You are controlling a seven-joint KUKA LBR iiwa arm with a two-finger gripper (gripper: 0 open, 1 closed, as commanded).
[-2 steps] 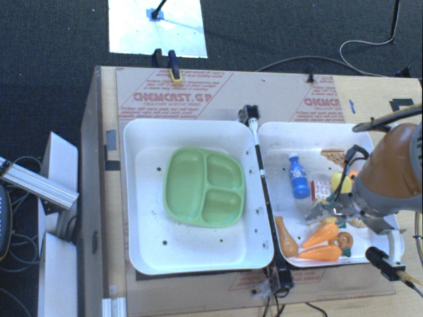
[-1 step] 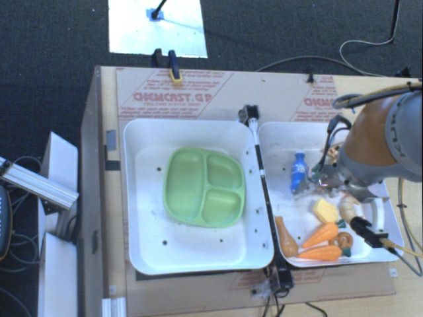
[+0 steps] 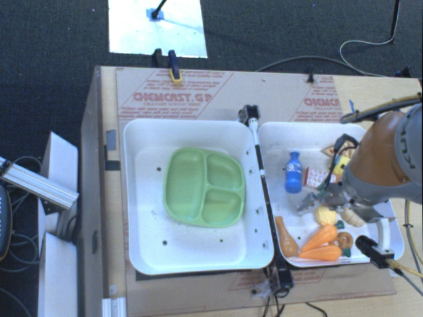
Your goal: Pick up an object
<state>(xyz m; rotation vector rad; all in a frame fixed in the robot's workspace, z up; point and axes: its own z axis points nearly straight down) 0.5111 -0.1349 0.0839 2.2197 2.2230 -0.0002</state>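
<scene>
The right bin point(image 3: 274, 137) holds several small items. A blue bottle point(image 3: 293, 172) stands near its left wall, with a red and white packet point(image 3: 316, 177) just to its right. My gripper point(image 3: 308, 203) hangs low over the bin's middle, below the packet and just left of a pale yellow piece point(image 3: 326, 215). Two orange carrots point(image 3: 318, 238) lie near the front wall, beside a tan pear-shaped piece point(image 3: 285, 236). Nothing shows as held in the gripper.
The left bin point(image 3: 142, 243) holds a green divided plate point(image 3: 203, 187). A small brown round item point(image 3: 344, 240) sits by the carrots. A yellow item point(image 3: 339, 168) lies partly hidden under the arm point(image 3: 383, 157) at the right bin's far side.
</scene>
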